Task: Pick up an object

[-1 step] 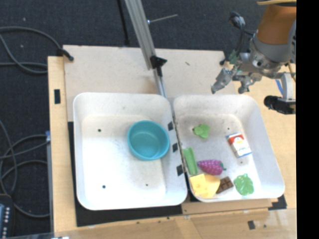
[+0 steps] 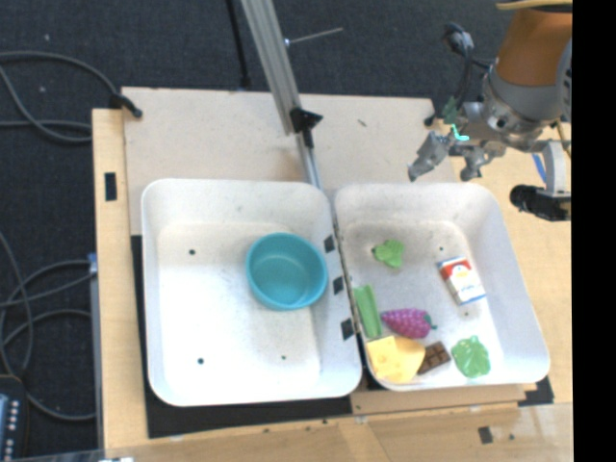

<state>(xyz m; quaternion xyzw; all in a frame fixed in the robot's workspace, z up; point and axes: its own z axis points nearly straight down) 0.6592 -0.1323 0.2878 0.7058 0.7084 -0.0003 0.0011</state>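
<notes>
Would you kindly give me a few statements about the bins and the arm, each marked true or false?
1. The blue bowl sits in the left bin. True.
2. The end effector grips the purple grapes. False: it hangs above the right bin's far edge, grapes lying in that bin.
3. The yellow cheese wedge lies near the right bin's front edge. True.
4. The blue bowl lies upside down. False: it is upright.

Two bins side by side on the counter (image 2: pixel 212 133).
A bowl (image 2: pixel 286 270) sits mid-left bin (image 2: pixel 173 287). In the right bin (image 2: pixel 500 258): lettuce leaf (image 2: pixel 389 253) at 10 o'clock, carton (image 2: pixel 462 280) at 3, grapes (image 2: pixel 406 322) central, cheese wedge (image 2: pixel 395 359) at 7, leaf (image 2: pixel 471 355) at 5. The tool (image 2: pixel 448 157) hangs beyond its 12 o'clock rim.
</notes>
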